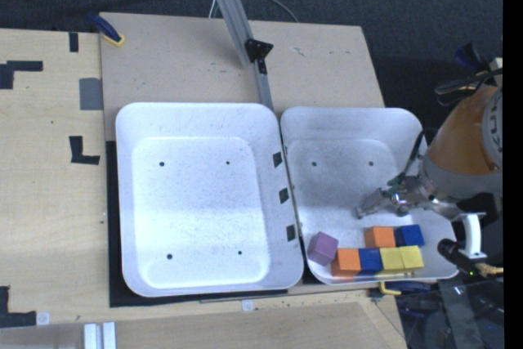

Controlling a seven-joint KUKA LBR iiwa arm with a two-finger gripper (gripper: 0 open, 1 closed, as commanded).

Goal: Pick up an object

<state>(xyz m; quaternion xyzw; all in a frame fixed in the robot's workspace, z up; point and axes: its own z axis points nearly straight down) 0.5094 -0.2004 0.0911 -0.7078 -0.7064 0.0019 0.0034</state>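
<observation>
the blocks are sitting clustered in the near part of the right bin (343, 127): one purple block (324, 246), two orange blocks (380, 237), two blue blocks (409, 235) and two yellow blocks (401, 258), seven in all. the gripper (372, 204) is hovering just beyond them, over bare bin floor, with nothing between its fingers; whether they are spread or closed, i cannot tell. because the blocks are touching, a descent risks catching an edge or nudging neighbours aside. the left bin (196, 114) is lying beside it on the surface.

No readable text, labels, numbers or signs anywhere on the bench
</observation>
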